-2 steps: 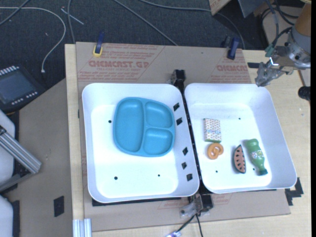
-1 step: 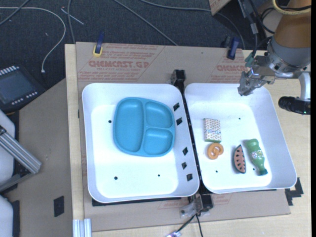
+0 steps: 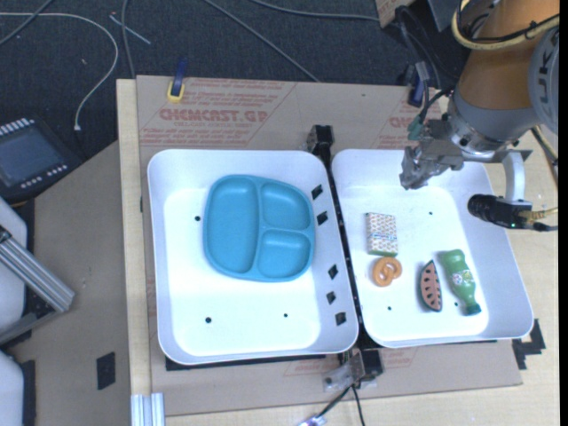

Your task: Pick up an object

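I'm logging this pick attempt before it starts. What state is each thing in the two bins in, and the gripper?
Blue divided plate: flat in the left bin, nothing on it.
Patterned packet: lying flat in the right bin.
Pretzel: lying flat, just below the packet.
Watermelon slice: lying flat beside the green bottle.
Green bottle: on its side.
Gripper: above the right bin's far end, holding nothing.

Four small items in the right bin [image 3: 497, 322], lying flat and loosely grouped near its middle and front. Checkered green-and-white packet [image 3: 382, 233] at the rear left of the group. Just in front of it, orange pretzel-like ring [image 3: 386, 272]. To the right, watermelon slice [image 3: 430, 285], lengthwise front to back, close beside a green bottle [image 3: 461, 281], likewise on its side.
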You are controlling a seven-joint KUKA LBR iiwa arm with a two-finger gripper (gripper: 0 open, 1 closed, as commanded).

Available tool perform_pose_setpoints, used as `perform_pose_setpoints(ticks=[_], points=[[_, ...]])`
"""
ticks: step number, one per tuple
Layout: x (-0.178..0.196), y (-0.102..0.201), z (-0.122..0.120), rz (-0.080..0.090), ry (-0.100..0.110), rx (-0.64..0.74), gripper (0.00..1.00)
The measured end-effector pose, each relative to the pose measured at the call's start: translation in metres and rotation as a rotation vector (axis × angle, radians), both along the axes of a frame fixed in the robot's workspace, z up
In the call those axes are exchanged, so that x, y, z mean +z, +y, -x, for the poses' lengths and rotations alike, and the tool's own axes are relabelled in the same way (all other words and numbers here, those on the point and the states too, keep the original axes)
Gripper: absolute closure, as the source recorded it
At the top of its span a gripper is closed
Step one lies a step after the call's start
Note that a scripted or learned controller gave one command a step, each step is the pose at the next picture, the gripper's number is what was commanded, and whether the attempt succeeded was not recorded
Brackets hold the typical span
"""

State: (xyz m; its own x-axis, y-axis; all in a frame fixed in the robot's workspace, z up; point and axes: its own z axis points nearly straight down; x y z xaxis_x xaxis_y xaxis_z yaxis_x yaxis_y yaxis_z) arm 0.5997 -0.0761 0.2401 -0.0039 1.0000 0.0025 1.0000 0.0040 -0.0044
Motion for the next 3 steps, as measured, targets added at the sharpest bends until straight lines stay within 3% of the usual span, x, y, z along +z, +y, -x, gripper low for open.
perform_pose_setpoints(ticks=[3], points=[[-0.019, 0.151, 0.07, 0.0, 0.001, 0.002, 1.0]])
